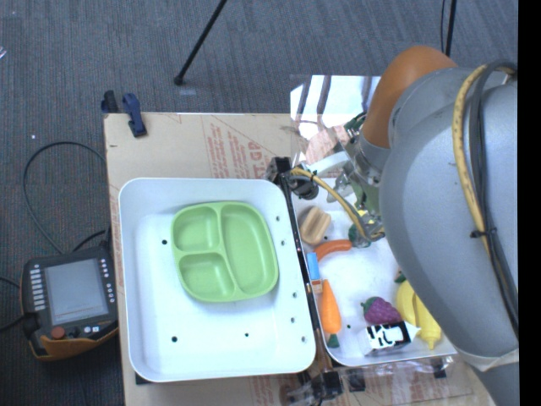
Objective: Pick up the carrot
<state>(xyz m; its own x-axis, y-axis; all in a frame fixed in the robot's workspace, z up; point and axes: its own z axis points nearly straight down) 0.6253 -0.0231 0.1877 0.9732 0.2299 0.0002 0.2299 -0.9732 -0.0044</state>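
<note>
Lying along the right bin's (338,358) left wall, the carrot (329,309) shows whole; the arm (448,201) hides much of that bin.

My arm (456,218) comes in from the right and takes up most of that side of the view, a broad grey link seen from above, sloping down toward the lower right. A yellow cable (463,142) runs along its upper edge and curves down over the grey shell. Above the wrist sits my orange band (404,83), rounded and facing the camera. Below it the wrist narrows into darker metal parts with thin cables looping off to the left. My end effector (362,227) points down at the arm's left edge; its tip is too cluttered to read.
</note>
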